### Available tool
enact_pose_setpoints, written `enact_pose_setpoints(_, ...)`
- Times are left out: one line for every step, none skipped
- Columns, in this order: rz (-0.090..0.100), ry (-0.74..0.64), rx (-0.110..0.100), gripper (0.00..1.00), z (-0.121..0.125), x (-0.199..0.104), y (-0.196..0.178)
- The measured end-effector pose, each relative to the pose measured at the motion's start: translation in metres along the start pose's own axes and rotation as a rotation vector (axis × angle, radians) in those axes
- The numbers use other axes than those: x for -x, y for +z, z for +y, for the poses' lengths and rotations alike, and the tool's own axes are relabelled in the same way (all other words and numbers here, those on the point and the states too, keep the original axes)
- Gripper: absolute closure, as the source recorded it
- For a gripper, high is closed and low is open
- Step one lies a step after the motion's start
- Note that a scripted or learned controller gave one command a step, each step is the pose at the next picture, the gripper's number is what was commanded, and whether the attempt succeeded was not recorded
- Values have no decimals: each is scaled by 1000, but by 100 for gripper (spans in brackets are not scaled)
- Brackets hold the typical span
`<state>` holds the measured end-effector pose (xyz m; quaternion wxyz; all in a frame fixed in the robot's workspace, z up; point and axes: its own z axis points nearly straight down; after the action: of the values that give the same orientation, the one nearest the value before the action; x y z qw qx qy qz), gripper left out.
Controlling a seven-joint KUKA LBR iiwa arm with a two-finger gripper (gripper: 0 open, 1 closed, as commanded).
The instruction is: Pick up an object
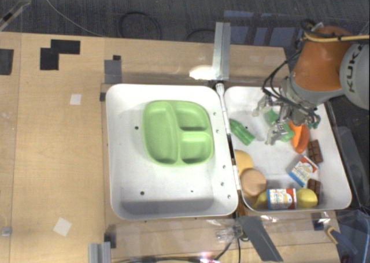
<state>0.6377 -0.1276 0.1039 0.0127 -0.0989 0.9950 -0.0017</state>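
Wooden and pale, the surface [52,158] stretches across the left of the scene, with a few black patches [59,52] near its far left corner. Next comes the left bin [124,198], white and shallow, which holds a light green divided plate [176,132] lying flat toward its far side. A metal post [221,51] stands at the far edge where the two bins meet.

The right bin [335,192] carries the small things. Just right of the shared wall lies a green packet [241,130], tilted. Nearer, a yellowish round piece [244,159] touches a tan round one [252,181]. Along the near wall a small can with a white and red label [280,198] lies on its side, and a yellow lemon-like fruit [307,198] sits just right of it. A small white and blue carton [303,171] lies above them, with a dark brown bar [314,151] beyond it and another dark piece [314,185] near the right wall.

The tool [281,123] hangs over the far part of the right bin, under the orange band [321,62] of the arm. An orange carrot-like object [299,137] lies just right of it and a small green thing [272,114] sits beside it. Whether its fingers are spread or closed I cannot tell.
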Motion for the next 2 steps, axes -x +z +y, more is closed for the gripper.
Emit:
enact_pose_setpoints(12, -25, 3, 0, 4, -23, 14)
enact_pose_setpoints(13, 199, 1, 0, -12, -49, 13)
